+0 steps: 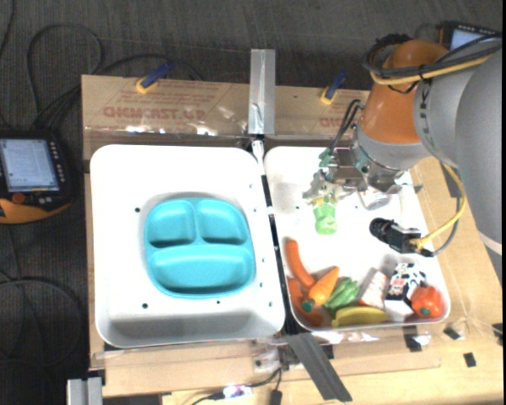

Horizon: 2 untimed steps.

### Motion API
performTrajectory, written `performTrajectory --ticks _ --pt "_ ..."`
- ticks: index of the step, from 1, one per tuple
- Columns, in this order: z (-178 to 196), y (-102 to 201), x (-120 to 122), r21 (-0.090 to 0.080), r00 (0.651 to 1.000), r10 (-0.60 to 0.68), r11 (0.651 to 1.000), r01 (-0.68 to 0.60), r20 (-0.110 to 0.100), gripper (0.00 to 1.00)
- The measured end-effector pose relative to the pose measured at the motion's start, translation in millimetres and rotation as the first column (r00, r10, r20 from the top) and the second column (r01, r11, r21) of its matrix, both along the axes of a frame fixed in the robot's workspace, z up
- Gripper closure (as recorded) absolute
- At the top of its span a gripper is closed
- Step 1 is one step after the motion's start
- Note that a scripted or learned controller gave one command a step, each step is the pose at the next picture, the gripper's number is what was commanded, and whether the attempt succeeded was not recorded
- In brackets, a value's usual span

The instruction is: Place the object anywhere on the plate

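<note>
End effector (331, 191) over right bin (430, 226), grip state cannot be told | light green object (325, 219) just below it on bin floor | blue plate (201, 247) in left bin | advice: descend centred, close squarely before lifting

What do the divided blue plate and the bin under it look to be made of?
Plate: apparently moulded plastic, smooth turquoise with soft sheen and rounded compartment ridges. Left bin: probably thin formed plastic, glossy white with rounded corners; coated metal can't be ruled out.
</note>
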State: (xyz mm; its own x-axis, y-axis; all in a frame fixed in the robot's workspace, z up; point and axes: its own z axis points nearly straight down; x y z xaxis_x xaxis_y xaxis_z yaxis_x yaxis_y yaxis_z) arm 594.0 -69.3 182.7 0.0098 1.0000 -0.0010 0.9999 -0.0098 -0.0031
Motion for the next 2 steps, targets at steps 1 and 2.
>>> performTrajectory --ticks 1,2 --pt "0 52 -16 -0.001 1.000 0.021 1.000 -0.021 0.000 1.00" --pt "0 117 -7 -0.001 0.994 0.110 0.994 -0.110 0.000 1.00"
